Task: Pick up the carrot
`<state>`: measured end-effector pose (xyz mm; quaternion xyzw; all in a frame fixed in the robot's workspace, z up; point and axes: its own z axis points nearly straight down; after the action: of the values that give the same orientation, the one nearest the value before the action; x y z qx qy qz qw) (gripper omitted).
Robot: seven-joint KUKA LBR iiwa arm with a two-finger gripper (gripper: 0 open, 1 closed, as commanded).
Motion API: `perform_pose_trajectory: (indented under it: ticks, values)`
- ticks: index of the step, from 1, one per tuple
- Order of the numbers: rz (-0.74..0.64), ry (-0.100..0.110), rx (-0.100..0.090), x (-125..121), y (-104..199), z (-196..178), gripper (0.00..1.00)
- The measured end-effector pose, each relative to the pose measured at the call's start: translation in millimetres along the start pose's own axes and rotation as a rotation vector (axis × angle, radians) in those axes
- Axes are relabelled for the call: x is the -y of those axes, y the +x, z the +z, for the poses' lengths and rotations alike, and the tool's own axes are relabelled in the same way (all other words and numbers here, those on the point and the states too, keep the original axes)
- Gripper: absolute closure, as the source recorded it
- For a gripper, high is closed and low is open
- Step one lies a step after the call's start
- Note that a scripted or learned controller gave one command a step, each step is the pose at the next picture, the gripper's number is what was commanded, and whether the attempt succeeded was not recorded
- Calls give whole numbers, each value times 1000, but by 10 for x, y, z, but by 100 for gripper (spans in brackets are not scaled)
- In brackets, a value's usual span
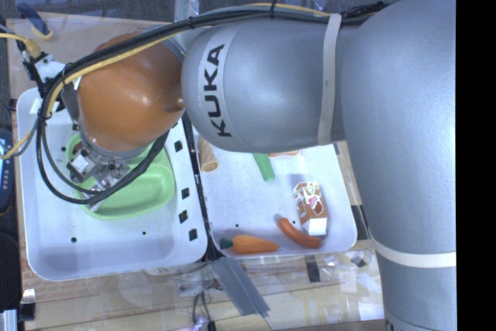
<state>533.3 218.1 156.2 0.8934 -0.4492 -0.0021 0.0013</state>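
Observation:
The carrot (pixel 249 245), orange with a small green top, lies at the near edge of the right bin (pixel 232 201), close to the divider. My gripper (pixel 91 173) hangs over the left bin (pixel 46 244), above a green bowl (pixel 143 194), far to the left of the carrot. The orange wrist band and the grey arm hide most of it.
In the right bin a red sausage (pixel 298 233) lies beside the carrot, with a small patterned box (pixel 310 205) behind it, a green stick (pixel 263 167) and a tan piece (pixel 209 155) near the divider. The arm covers both bins' far halves.

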Motion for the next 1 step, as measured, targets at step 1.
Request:
perform_pose_trajectory:
  ticks: [1]
  values:
    - [-258,5,-1,327,224,-37,100]
